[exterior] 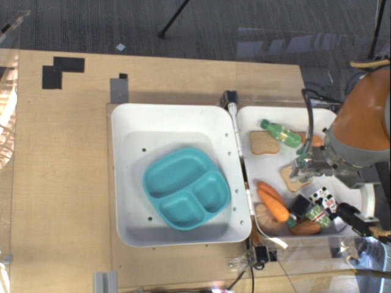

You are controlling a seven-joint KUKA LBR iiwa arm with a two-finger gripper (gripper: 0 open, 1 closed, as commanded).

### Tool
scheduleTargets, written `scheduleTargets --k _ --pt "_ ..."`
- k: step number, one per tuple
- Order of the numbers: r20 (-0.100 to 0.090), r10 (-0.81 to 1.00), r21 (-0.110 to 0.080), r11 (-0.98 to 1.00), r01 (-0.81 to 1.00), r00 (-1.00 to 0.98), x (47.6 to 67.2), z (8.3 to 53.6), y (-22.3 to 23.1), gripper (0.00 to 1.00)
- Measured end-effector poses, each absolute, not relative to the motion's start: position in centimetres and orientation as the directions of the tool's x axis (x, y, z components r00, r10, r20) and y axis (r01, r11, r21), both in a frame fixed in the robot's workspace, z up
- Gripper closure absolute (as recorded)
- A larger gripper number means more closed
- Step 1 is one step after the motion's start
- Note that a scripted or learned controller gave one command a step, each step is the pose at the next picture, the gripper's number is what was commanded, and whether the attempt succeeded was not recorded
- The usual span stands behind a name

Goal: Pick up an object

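Low over the right bin's (245,119) middle, the end effector (299,171) hangs above a toast slice (288,177), grip unclear. Bottle (281,133), bread (264,143) and carrot (274,202) lie around. A teal tray (186,188) fills the left bin (165,118).

The bench (61,182) under me is looking like pale wood laminate, matt, with a faint grain. Both bins, the left bin (122,163) and the right bin (247,118), are showing as smooth white plastic with a soft sheen. The teal tray (186,188) is lying there as moulded plastic, satin rather than glossy. The green bottle (281,133) is glinting like clear, shiny plastic. The carrot (274,202) is looking like smooth, slightly glossy orange plastic, and the bread slice (264,142) is appearing matt and tan. My gripper (300,170) is showing dull grey metal, and my orange band (366,118) is gleaming like glossy painted casing.
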State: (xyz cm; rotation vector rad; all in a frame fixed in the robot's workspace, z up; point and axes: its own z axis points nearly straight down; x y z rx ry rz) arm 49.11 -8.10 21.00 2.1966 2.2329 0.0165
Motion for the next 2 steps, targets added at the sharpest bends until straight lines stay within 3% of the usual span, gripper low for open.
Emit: scheduleTargets --k 1,2 --pt "0.0 0.971 0.006 -0.238 0.971 0.238 48.9 24.4 -10.3 1.0" --pt "0.002 0.868 0.008 -0.496 0.868 0.496 56.4 35.9 -10.9 1.0"
